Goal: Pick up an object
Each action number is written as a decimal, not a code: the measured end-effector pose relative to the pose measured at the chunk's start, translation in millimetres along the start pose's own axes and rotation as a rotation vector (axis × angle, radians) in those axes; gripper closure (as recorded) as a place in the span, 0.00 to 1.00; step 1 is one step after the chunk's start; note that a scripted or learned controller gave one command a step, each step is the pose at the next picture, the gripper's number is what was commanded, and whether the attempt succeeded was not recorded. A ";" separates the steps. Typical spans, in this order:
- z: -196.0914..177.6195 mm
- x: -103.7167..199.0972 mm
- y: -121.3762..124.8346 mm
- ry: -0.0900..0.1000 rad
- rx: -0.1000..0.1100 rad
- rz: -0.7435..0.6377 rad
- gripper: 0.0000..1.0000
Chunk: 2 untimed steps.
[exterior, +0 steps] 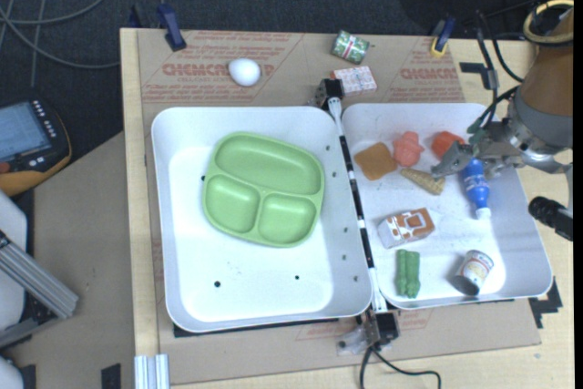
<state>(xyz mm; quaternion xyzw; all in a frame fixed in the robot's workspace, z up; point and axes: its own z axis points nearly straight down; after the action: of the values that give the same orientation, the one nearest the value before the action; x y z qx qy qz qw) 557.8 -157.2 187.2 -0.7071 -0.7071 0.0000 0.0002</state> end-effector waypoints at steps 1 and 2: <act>82.9 -46.6 57.4 -0.002 -0.001 0.000 0.00; 102.8 -49.2 41.9 0.000 0.002 0.000 0.00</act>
<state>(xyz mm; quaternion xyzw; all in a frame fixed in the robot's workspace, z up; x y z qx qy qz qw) 599.7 -206.4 84.4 -0.7072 -0.7070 0.0006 0.0009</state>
